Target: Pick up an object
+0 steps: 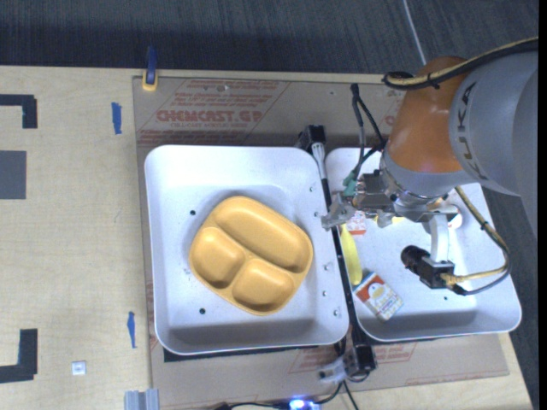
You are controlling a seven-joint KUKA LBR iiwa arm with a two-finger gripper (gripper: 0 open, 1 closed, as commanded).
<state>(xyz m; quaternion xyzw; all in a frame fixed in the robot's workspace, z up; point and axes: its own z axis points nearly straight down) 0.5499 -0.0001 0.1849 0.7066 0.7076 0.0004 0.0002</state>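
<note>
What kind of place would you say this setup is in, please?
Most likely a robotics lab test bench rather than a home or factory line: two white bins sit on a taped wooden board, a grey and orange arm reaches over the right bin, and loose cables trail across it.

Floor [256, 11] along the top: dark grey carpet with a fine ribbed weave, in shadow. A thin pale cable [410, 20] runs across it at a slant, upper right.

Surface [68, 254]: pale wood-grain board, evenly lit, no hard shadows. Black tape marks [21, 109] along its left side, some shaped as corners. Short blue tape strips [116, 118] near the left edge of a brown cardboard sheet [226, 109] with red printed lettering, lying flat. A small yellow-and-blue clamp [150, 71] sits at the sheet's top left corner.
</note>
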